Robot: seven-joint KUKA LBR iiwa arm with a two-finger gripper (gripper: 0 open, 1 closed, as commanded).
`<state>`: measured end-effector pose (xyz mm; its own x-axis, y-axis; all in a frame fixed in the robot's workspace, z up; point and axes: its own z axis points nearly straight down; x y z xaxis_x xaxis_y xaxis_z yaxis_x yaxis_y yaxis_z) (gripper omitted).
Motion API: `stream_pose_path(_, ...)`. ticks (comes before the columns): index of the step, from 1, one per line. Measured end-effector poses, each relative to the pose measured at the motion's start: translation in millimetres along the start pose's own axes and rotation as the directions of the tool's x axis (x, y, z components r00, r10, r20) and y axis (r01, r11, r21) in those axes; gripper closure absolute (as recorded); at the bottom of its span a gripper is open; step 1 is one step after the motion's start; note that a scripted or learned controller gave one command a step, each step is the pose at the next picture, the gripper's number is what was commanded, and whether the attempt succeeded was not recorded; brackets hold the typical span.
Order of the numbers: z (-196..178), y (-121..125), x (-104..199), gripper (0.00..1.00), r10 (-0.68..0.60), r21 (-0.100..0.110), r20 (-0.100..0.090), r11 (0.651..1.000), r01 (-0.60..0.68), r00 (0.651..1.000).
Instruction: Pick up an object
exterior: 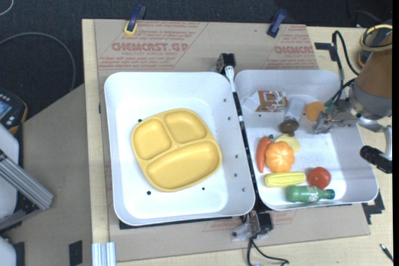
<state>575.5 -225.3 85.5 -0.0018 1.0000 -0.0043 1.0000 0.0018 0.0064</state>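
Cardboard-covered surface [187,40] is carrying two bins; pincer [325,122] is hovering in the right bin [349,171], grip state indiscernible, small orange ball [313,110] just beside it, brown lump [288,126] nearby.

KUKA arm [376,81] reaches in from the right side of the bench, orange band above the wrist w/ grey housing beneath, angled down twd the right bin's far-right part. Black cable loops over the band. Gripper [323,121] sits low over the bin floor near its right wall, pointing left; metal fingers are small & blurred, so their spacing can't be read. A dark part of the arm juts out lower down, by the bin's right rim.
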Motion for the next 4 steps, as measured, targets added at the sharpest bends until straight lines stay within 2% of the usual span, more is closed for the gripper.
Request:
stream_pose_path(1,-56.8,-38.8,136.8,1.00,-0.010,0.007,-0.012,1.000,0.010,1.000)
stream_pose_path(3,-74.0,-38.2,127.8,1.00,0.002,0.005,-0.005,1.000,-0.002,1.000)
stream_pose_path(4,-101.6,-67.3,160.8,1.00,-0.001,0.009,-0.007,1.000,0.002,1.000)
